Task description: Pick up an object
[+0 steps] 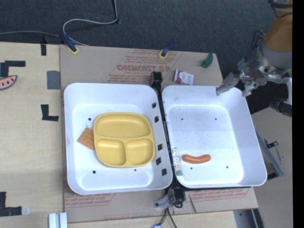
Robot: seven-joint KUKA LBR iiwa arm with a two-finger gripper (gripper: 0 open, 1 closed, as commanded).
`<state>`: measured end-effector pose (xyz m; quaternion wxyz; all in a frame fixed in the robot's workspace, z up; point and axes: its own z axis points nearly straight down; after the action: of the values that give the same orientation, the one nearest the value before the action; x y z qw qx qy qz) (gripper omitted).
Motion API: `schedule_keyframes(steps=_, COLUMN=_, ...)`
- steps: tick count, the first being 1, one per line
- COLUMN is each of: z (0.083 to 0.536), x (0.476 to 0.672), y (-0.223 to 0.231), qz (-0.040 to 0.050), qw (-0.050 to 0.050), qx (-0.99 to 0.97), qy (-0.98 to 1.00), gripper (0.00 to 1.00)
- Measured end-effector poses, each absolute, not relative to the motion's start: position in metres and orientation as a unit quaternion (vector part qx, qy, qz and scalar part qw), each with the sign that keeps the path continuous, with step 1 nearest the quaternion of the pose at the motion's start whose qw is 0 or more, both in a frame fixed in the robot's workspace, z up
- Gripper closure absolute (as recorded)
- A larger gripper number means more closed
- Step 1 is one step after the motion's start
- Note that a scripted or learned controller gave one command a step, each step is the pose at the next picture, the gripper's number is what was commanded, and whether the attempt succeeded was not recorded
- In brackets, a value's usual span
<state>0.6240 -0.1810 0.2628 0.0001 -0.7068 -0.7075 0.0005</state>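
Two shallow white bins sit side by side on the desk [47, 127], joined along a dark hinge strip. Right of that strip, the right bin [237, 127] holds one orange sausage-shaped object [196, 159], lying flat near the bin's front wall, and one narrow printed strip [176, 162] resting against the bin's inner edge just beside the sausage's left end. Left of the strip, the left bin [76, 103] holds one yellow plate [124, 139] divided into three compartments, and one tan cracker-like square [86, 138] tucked partly under the plate's left edge. Behind the right bin, on the brown cardboard sheet [133, 68], lies one small red and white packet [183, 77], with one green item [207, 60] farther back. At the right bin's far right corner, the claw [235, 83] hangs over the rim; whether it is wide or narrow cannot be told, and nothing is visibly held in it.
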Motion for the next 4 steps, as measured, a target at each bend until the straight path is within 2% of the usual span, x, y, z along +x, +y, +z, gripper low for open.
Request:
schedule_keyframes(steps=1, z=0.092, x=0.569, y=-0.143, qz=0.0004, qw=0.001, qx=-0.707, qy=-0.707, gripper=0.00)
schedule_keyframes(steps=2, z=0.086, x=0.565, y=-0.110, qz=-0.0009, qw=-0.002, qx=-0.707, qy=-0.707, gripper=0.00)
schedule_keyframes(steps=3, z=0.086, x=0.615, y=-0.095, qz=-0.0012, qw=-0.002, qx=-0.706, qy=-0.708, gripper=0.00)
schedule_keyframes(steps=4, z=0.096, x=0.615, y=-0.095, qz=-0.0004, qw=-0.002, qx=-0.706, qy=-0.708, gripper=1.00)
